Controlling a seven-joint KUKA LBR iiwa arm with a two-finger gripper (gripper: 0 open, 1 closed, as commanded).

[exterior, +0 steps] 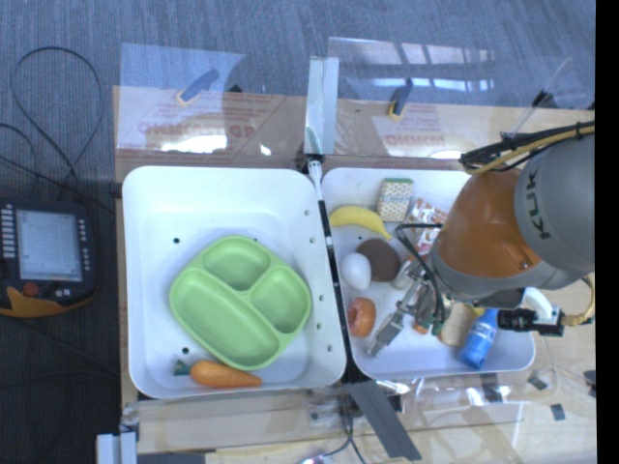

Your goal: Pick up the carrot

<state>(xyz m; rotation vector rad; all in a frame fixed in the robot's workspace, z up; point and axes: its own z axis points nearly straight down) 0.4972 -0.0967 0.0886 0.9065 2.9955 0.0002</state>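
Carrot [225, 375] lies in left bin [145, 288] beside green plate [242, 300].

Two white bins [145, 259] sit on a pale tan bench [571, 375]. In the left one lies a lime-green divided plate [242, 300], and beside it a bright orange carrot [224, 376] with a dark green tip. The right bin shows a yellow banana [358, 219], a white egg [356, 271], a dark brown round thing [381, 259], a red-orange fruit [362, 316] and a blue bottle [478, 341]. The arm [542, 220] is grey with an orange band. The floor [58, 27] is blue-grey carpet.
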